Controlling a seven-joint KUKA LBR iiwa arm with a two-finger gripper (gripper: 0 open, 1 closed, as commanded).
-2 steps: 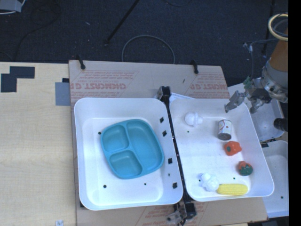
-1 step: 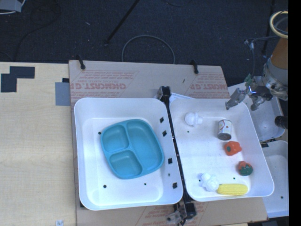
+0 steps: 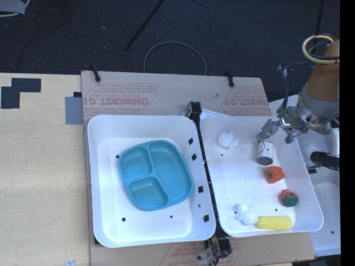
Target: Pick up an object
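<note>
Hovering over right bin [image 3: 310, 204], upper right corner: end effector [image 3: 277, 127], can't tell how wide it's open or if it has hold of anything. Small can [image 3: 265, 153] lies just below it, toward camera, long axis approx up-down in view. Nearest pick by my read.

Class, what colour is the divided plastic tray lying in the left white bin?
Light blue; the divided plastic tray shows best in the camera view.
</note>
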